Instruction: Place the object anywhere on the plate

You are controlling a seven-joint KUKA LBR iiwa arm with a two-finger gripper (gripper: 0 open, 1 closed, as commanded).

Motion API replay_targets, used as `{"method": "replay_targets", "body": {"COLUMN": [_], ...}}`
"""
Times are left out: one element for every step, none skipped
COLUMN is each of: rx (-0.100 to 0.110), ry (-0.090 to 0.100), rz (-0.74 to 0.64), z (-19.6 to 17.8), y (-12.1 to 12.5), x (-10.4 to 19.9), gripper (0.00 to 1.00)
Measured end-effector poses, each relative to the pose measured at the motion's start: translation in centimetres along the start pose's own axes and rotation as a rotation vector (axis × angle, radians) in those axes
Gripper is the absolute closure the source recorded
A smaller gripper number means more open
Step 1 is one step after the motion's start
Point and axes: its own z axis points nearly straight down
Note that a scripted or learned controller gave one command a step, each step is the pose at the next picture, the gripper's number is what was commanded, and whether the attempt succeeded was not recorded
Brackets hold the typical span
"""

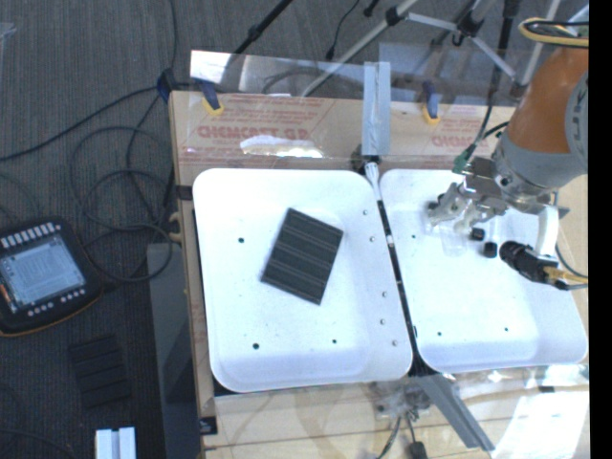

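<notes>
I saw a dark, flat plate (303,256) with thin ridges across its top, shaped like a tilted rectangle. It lay in the middle of the smooth white left bin (220,338). The shiny metal gripper (449,220) hung over the right bin (497,338), up near its back edge. I could not tell how the gripper was set, or whether it held anything.

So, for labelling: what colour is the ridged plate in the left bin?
Dark grey to black plate, ridged, in the camera view.
</notes>
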Motion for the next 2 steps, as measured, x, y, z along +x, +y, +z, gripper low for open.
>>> {"method": "replay_targets", "body": {"rx": [0.001,0.0], "ry": [0.003,0.004], "rz": [-0.152,-0.152], "z": [3.35,3.32], "y": [0.17,0.19], "x": [8.07,8.07], "gripper": [1.0,0.0]}}
